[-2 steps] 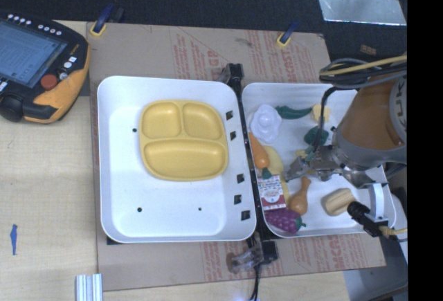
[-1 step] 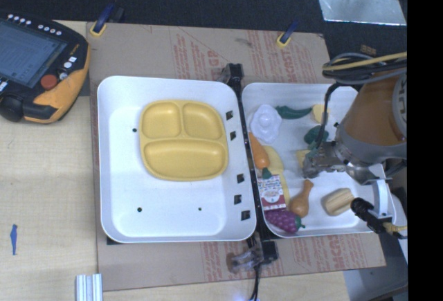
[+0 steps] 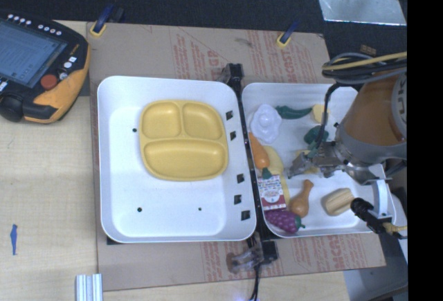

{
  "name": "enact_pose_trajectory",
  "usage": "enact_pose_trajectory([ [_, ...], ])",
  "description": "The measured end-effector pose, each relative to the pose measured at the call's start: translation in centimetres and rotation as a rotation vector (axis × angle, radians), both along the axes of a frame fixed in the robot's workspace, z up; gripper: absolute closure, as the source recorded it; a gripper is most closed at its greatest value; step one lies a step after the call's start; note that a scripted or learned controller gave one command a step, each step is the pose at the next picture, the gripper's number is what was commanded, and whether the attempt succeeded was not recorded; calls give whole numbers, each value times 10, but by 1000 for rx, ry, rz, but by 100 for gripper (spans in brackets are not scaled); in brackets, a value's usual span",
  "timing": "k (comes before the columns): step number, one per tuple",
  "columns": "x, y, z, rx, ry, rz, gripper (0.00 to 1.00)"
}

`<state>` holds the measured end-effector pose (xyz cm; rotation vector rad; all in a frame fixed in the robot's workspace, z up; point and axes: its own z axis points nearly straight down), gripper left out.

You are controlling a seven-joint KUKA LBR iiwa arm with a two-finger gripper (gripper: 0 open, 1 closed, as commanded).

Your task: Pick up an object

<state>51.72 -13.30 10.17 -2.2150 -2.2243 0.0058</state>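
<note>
The jaws (image 3: 309, 161) are down low in the right bin (image 3: 297, 95); I cannot tell how they stand. Toy food lies around them: a drumstick (image 3: 302, 198), bread (image 3: 337, 201), grapes (image 3: 282, 221). A yellow plate (image 3: 183, 139) sits in the left bin (image 3: 118, 175).

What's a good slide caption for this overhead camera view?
Arm reaches into the right bin of toy food; a yellow plate sits in the left bin.

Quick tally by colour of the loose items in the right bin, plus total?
White: 1, crumpled piece
Green: 2, dark green piece, teal piece
Orange: 1, carrot
Purple: 1, grapes
Tan/brown: 2, drumstick, bread roll
Red/white: 1, packet
Total: 8
</note>
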Motion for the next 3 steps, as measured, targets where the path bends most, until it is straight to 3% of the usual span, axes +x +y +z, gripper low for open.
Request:
enact_pose_trajectory([
  [1,62,6,-10,1,-6,3,0],
  [2,132,27,12,1,-10,4,0],
  [3,139,41,-10,0,-1,2,0],
])
